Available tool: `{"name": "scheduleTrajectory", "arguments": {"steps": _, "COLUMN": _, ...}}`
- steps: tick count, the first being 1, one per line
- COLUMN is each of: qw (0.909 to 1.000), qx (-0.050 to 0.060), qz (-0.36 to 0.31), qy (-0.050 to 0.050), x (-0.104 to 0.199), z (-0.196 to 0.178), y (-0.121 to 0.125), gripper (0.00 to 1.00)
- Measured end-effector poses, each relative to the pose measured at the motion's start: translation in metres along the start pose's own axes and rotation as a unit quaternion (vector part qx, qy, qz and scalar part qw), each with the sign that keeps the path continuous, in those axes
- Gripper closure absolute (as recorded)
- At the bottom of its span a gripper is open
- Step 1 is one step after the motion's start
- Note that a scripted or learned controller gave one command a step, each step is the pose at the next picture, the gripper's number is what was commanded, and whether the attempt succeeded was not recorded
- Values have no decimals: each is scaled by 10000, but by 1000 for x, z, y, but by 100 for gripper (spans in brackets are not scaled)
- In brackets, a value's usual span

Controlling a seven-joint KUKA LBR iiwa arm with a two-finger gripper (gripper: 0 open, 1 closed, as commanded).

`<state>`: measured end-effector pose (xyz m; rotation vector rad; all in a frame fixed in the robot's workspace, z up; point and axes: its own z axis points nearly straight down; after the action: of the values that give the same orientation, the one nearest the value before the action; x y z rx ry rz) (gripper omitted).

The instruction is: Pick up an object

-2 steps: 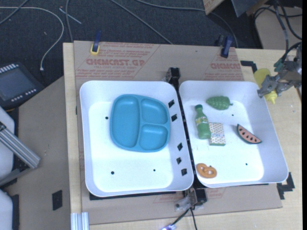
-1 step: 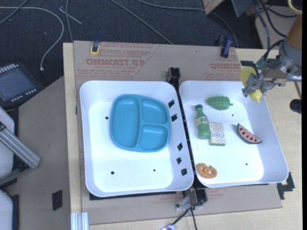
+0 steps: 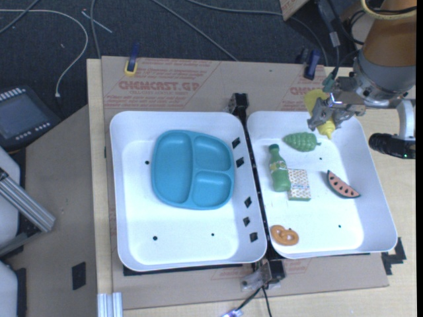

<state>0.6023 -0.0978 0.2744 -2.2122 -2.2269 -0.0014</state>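
The left bin carries a blue divided plate. The right bin carries the smaller things: a green bottle near its centre, a patterned packet touching the bottle, a watermelon slice at 3 o'clock, a green bumpy fruit at 12 o'clock, a pretzel at 7 o'clock. The gripper hangs at the 12 o'clock rim, with a yellow piece beside it (I cannot tell if it is held). The risk, in my judgement: a descent here meets the rim, or only pushes the fruit aside.
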Motion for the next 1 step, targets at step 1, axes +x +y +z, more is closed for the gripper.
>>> {"name": "scheduleTrajectory", "arguments": {"steps": 1, "qw": 10000, "qx": 7, "qz": 2, "qy": -1, "x": 56, "z": 17, "y": 17, "gripper": 100}}
